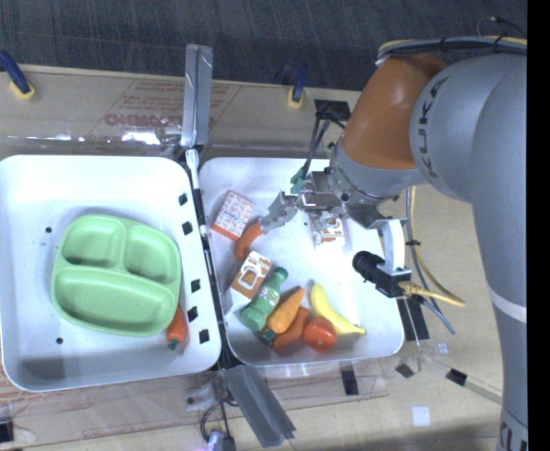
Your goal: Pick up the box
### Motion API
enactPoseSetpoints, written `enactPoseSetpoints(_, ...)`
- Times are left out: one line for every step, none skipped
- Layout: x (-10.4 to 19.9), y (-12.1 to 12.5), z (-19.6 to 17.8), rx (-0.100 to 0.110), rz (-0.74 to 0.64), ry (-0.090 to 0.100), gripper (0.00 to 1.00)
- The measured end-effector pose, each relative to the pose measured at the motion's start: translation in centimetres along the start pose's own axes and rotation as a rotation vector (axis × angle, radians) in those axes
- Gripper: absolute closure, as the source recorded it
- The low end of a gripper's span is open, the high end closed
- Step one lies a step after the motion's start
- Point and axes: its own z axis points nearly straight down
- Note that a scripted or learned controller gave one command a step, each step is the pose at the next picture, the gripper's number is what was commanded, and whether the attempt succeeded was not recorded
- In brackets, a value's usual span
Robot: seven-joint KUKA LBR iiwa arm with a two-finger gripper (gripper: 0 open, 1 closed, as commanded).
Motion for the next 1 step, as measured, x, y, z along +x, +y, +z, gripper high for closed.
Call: enactPoseSetpoints(0.58,5.94,9.31,-0.001,0.102,-0.001,0.0)
